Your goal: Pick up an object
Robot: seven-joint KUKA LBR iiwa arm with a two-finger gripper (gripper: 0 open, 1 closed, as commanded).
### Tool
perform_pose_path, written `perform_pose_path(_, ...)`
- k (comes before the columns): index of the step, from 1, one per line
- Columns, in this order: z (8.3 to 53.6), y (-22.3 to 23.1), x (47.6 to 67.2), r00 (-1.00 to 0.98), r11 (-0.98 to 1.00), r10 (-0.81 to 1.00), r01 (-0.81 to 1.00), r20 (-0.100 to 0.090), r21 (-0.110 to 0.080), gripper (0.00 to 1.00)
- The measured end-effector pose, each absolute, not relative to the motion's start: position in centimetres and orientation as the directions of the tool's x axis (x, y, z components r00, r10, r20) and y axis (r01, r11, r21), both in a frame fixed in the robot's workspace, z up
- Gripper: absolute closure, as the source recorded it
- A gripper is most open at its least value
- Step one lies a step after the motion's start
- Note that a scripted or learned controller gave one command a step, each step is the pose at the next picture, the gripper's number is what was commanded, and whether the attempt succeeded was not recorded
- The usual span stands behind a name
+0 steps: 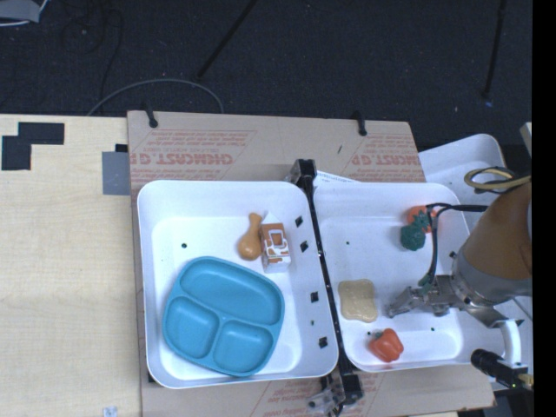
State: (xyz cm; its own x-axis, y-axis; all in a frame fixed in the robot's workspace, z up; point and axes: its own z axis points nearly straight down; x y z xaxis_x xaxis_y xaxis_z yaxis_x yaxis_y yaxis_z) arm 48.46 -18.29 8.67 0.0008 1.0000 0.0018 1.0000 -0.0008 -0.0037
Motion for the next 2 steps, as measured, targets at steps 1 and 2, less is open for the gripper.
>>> perform_pose_path(1,9.9,-18.4,48.5,0.005,-0.005,1.0,1.0,0.001,-0.001,1.0)
perform_pose_path(2,15.7,-17.7,48.2,-0.001,0.001,1.0,1.0,0.001,-0.001,1.0)
